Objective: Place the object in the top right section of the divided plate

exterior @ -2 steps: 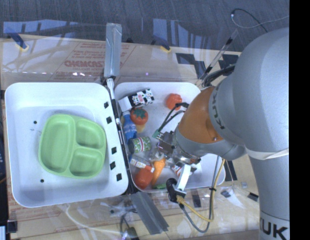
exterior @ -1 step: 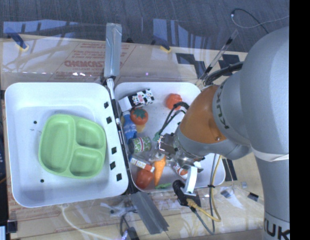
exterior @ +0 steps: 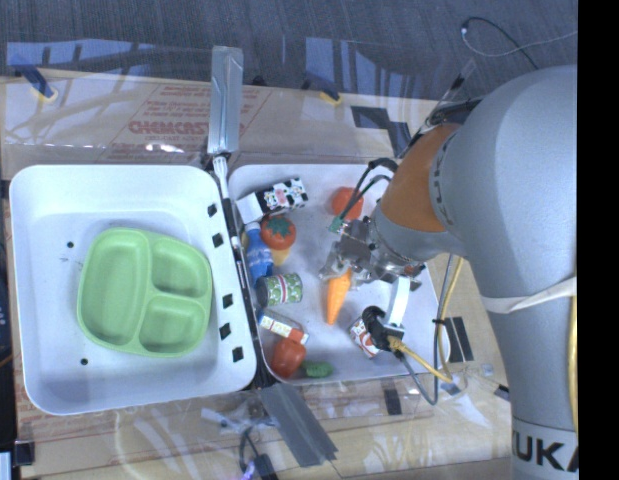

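small green can point(exterior: 282, 289) beside blue bottle point(exterior: 257, 262).

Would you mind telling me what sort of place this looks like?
Probably a robotics lab bench set up for pick-and-place trials: a KUKA arm works over two white bins, one with a green divided plate, the other with toy food such as a carrot.

We see the gripper point(exterior: 351, 261) low in the right bin point(exterior: 319, 173) just beside a carrot point(exterior: 336, 297); the green divided plate point(exterior: 144, 291) lies in the left bin point(exterior: 49, 198).
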Controlling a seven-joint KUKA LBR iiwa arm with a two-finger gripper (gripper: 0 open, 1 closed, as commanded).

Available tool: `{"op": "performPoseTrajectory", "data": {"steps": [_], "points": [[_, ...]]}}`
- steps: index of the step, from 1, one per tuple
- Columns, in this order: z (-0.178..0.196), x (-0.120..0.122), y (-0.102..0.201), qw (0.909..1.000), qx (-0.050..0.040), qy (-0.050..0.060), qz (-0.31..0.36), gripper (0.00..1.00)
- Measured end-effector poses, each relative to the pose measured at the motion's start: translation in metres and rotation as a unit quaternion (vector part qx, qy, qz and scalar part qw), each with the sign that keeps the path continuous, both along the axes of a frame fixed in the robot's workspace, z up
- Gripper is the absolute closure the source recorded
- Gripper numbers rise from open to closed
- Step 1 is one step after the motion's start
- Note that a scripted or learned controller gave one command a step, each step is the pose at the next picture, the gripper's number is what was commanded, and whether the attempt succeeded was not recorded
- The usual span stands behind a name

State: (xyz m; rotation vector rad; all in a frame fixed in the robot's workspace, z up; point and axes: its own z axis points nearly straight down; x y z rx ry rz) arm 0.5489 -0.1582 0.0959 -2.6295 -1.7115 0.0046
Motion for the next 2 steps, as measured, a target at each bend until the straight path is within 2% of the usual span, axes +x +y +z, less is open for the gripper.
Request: {"op": "performPoseTrajectory", "data": {"steps": [1,2], "points": [[0.240,0.048,-0.033,0.9982,-0.0009,-0.003,0.059,1.00],[0.299,0.037,-0.044,0.9971,-0.0010,-0.003,0.076,1.00]]}}
